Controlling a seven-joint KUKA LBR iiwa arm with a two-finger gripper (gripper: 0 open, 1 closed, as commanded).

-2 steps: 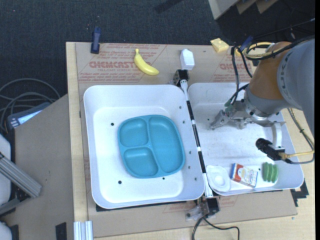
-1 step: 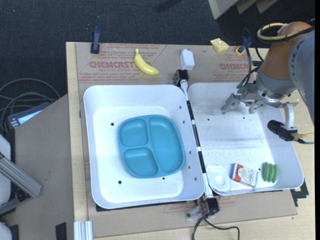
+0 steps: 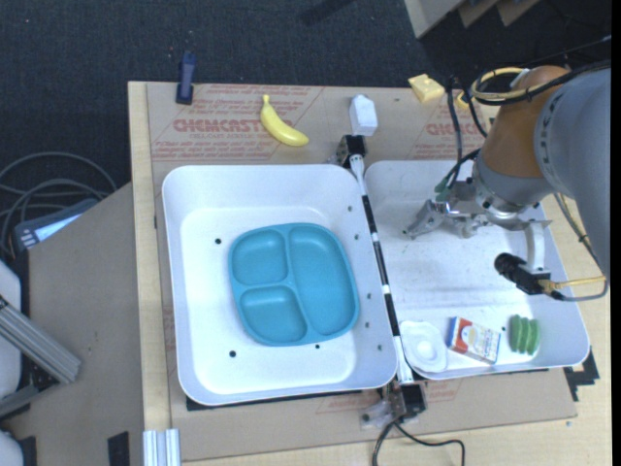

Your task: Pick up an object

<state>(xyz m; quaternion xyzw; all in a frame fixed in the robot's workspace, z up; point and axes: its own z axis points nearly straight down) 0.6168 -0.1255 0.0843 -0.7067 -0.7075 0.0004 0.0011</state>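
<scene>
Your jaws hung low over bare floor in the right bin, probably placed to start a grab; I couldn't tell whether they were apart or together. The pickable things, a carton, a green piece and a white cup, lay along that bin's near edge, well apart from them.

Light: even, fairly bright, from overhead | Glare: white bins nearly washed out, soft sheen on the blue plate | Shadows: faint, short, under the arm in the right bin | Floor: dark, little detail | Focus: slightly soft overall, grainy; small items lack fine detail.
</scene>
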